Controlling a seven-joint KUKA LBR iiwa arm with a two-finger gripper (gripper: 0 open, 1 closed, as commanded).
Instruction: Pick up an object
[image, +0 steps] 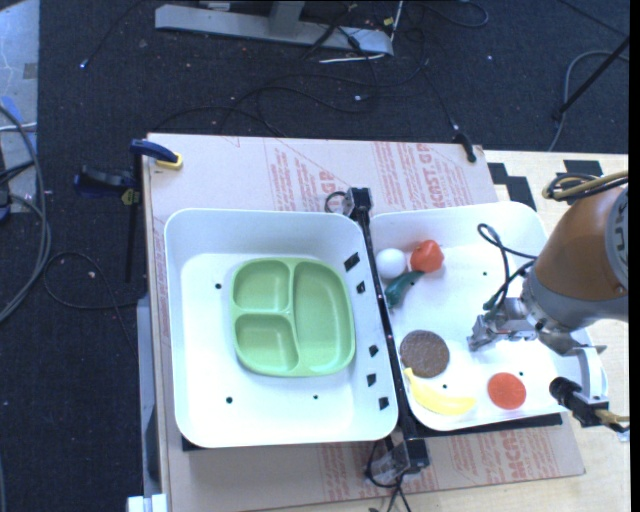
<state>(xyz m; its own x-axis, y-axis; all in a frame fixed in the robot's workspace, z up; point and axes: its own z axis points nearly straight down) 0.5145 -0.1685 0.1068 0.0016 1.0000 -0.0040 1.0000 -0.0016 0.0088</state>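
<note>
Pincer (484, 334) hangs low over the right-hand bin (520, 222), at the end of the grey arm (590, 262) that comes in from the right edge; whether its tips stand apart or together cannot be told, since they are small and blurred against the white floor, and nothing can be seen clamped between them. Just below and slightly right of it lies a red disc (507, 390). To its left, near but apart, sits a brown round cookie-like piece (425, 353), with a yellow banana (440, 400) touching that piece's lower edge. Up and to the left of the pincer, well apart, are a red-orange piece (427, 255), a white ball (390, 263) beside it, and a dark teal piece (403, 287) just under them. Far to the left, across the dividing wall, the left-hand bin (190, 300) holds a green sectioned plate (293, 316) lying flat.
</note>
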